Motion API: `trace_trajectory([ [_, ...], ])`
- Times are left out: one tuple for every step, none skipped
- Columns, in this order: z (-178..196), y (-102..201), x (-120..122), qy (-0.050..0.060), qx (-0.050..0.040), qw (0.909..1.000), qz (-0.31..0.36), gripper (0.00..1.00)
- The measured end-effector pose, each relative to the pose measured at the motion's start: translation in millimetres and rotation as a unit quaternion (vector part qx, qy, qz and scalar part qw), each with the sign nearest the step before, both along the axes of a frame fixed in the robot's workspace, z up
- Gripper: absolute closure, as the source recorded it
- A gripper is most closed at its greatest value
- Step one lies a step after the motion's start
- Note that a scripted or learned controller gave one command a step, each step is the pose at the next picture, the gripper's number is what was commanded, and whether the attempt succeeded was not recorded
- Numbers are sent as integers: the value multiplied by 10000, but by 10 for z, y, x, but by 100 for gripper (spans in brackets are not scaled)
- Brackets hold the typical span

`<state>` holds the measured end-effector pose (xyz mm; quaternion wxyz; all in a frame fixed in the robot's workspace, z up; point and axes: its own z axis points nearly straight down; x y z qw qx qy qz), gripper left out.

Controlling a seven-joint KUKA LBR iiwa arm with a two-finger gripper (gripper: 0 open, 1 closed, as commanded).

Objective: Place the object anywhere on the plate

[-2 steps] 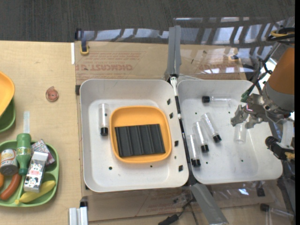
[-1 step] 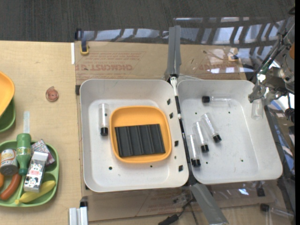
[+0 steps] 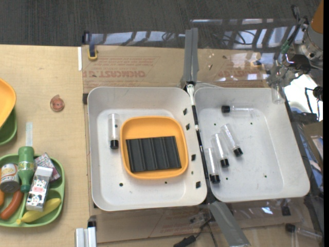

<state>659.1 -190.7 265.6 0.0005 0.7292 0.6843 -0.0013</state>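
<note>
Clear tubes with black caps number five: one (image 3: 113, 130) lies in the left bin (image 3: 97, 153) just beside the orange plate (image 3: 153, 151), four (image 3: 222, 149) are scattered in the right bin (image 3: 277, 153). A black ridged block (image 3: 154, 154) covers most of the plate. Whether the gripper (image 3: 288, 60), above the right bin's far corner, is open or closed cannot be told.
</note>
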Motion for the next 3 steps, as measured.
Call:
trace_trajectory([
  [706,-255,2,-8,-2,9912,1324,100],
  [1288,-316,6,-7,-1,9668,2554,100],
  [1761,-311,8,-10,-3,9298,3681,100],
])
